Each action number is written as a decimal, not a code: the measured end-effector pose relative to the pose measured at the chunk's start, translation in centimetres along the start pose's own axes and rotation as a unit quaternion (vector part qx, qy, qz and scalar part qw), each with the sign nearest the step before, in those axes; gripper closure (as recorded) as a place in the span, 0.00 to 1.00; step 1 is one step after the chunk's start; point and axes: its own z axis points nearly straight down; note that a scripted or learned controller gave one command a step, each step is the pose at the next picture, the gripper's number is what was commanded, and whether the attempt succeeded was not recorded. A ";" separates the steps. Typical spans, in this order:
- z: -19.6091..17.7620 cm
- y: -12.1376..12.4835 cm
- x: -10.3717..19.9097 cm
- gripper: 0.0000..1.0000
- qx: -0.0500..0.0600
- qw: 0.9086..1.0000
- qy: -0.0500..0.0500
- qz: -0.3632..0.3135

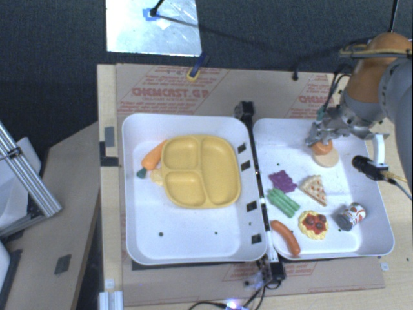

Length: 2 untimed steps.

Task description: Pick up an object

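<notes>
My gripper (321, 139) is low in the right bin (374, 237), near its back edge. Directly beneath it sits a small round toy (326, 155) with an orange top and a pale tan base, and the gripper's tip touches or covers the toy's top. Further forward in the same bin lie a purple grape bunch (282, 181), a pizza slice (314, 190), green beans (283, 202), a red sausage (286, 236), a small yellow plate of red food (313, 225) and a tin can (350, 216) on its side.
The left bin (139, 237) holds a yellow divided plate (195, 170) with a toy carrot (152, 155) against its left rim. A black ridge (253, 173) separates the two bins. A black part with a cable (368, 166) hangs off the arm over the right bin's right side.
</notes>
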 end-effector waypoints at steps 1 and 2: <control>-5.1 0.4 0.9 1.00 -0.003 1.000 0.004 -0.001; -10.6 0.6 0.8 1.00 -0.003 1.000 0.004 -0.001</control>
